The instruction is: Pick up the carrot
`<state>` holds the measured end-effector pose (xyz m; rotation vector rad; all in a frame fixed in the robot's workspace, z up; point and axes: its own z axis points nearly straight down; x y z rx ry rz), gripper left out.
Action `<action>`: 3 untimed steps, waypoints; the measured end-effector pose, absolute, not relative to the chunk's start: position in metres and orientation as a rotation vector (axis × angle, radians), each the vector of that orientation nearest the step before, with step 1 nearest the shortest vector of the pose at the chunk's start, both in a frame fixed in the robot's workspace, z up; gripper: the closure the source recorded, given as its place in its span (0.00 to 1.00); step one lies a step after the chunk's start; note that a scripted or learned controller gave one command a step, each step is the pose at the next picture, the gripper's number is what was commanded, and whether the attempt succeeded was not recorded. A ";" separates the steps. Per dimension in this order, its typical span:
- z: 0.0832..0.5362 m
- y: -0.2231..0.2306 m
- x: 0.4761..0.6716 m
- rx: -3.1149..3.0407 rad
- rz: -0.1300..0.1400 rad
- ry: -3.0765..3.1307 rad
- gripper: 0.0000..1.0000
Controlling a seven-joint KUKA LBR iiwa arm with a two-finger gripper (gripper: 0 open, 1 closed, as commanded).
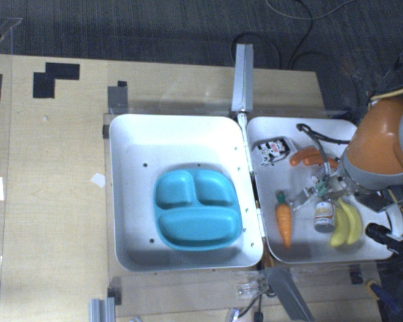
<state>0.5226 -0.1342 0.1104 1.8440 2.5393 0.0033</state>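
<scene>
Right white bin (302,253), orange carrot (283,224) with green top, end effector (320,188) grip unclear

bright, even overhead light; soft shadows inside the white bins (121,200); mild glare on their rims; slightly soft focus throughout

Glossy blue plastic tray (198,208); smooth white bins (131,180); matt pale wood bench (47,180).
</scene>
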 end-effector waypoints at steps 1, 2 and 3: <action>0.093 -0.102 0.494 1.704 0.009 2.604 0.00; 0.106 -0.104 0.584 1.672 0.006 2.651 0.00; 0.121 -0.098 0.595 1.494 0.004 2.756 0.00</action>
